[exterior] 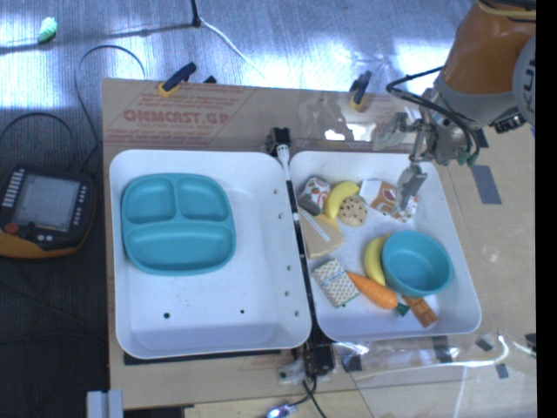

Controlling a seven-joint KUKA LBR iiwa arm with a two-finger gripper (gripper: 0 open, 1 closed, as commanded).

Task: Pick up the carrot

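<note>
Carrot (372,289) lies at near side of right bin (461,259), beside blue bowl (417,264); gripper (409,197), state unclear, hangs at far side, so approach step: move nearer, descend.

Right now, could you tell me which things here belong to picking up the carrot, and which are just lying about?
For the job:
carrot
gripper
right bin

Lying about:
blue bowl
two bananas
cookie
blue divided plate
left bin
</note>
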